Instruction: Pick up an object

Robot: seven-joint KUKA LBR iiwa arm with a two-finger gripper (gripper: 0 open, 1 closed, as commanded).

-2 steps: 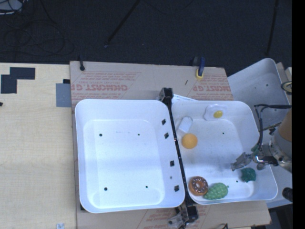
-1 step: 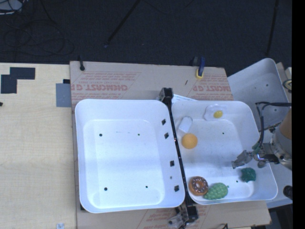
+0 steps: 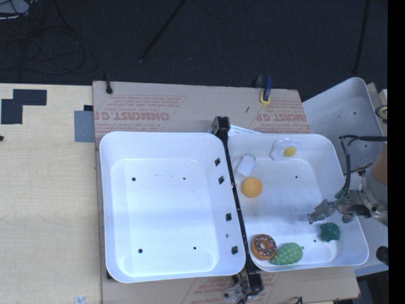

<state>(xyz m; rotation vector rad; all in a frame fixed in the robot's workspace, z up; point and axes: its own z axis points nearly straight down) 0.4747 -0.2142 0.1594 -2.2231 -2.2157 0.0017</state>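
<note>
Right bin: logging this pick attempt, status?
Gripper low in right bin, holding nothing. Green toy just below it. Orange ball, donut apart. Path clear.

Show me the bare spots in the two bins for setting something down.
The left bin has an open floor from wall to wall. In the right bin, free floor lies between the orange ball and the hand. Its near edge is crowded: donut, green grapes, dark green toy.
</note>
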